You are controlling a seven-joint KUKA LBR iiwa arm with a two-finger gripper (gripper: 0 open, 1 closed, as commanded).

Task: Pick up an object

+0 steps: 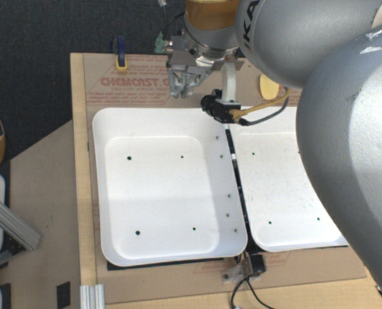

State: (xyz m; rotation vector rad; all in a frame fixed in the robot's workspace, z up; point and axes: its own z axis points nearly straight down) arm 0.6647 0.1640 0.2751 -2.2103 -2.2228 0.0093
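Observation:
My gripper (182,84) hangs below the orange-banded wrist at the top of the camera view. It is over the brown board just behind the back rim of the left bin (114,172), near that bin's back right corner. A pale yellow object (269,87) lies to the gripper's right, by the back edge of the right bin (287,230); the arm hides part of it. I see nothing held in the gripper.
A black fitting with a cable (220,108) sits where the two bins meet at the back. A blue and yellow clamp (120,53) stands on the board's back left edge. The grey arm (332,76) covers the right bin's right side.

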